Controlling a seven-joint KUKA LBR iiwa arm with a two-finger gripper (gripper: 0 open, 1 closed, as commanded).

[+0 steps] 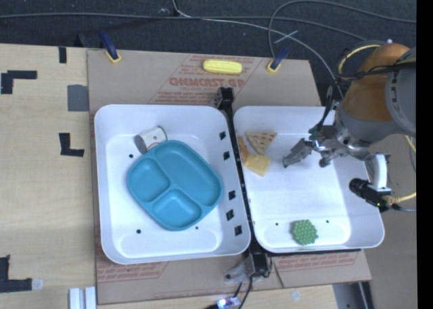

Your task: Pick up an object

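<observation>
In the right bin [352, 230], a tan waffle-like wedge [260, 140] lies at the upper left, and a yellow block [254, 163] sits just below it. A green bumpy ball [304, 232] rests near the bin's front wall. My gripper [310, 155] hangs over the right bin's upper right part, its dark fingers spread open, one finger [293, 157] pointing left toward the yellow block. Nothing is between the fingers. In the left bin [108, 125] lie a blue divided plate [174, 183] and a small white cup [150, 138] on its side.
A yellow corn-like toy [222, 67] lies on the cardboard behind the bins. Blue clamps [110, 49] hold the cardboard's back edge. Black cables trail across the dark surface behind. A black divider clip [225, 98] sits between the bins.
</observation>
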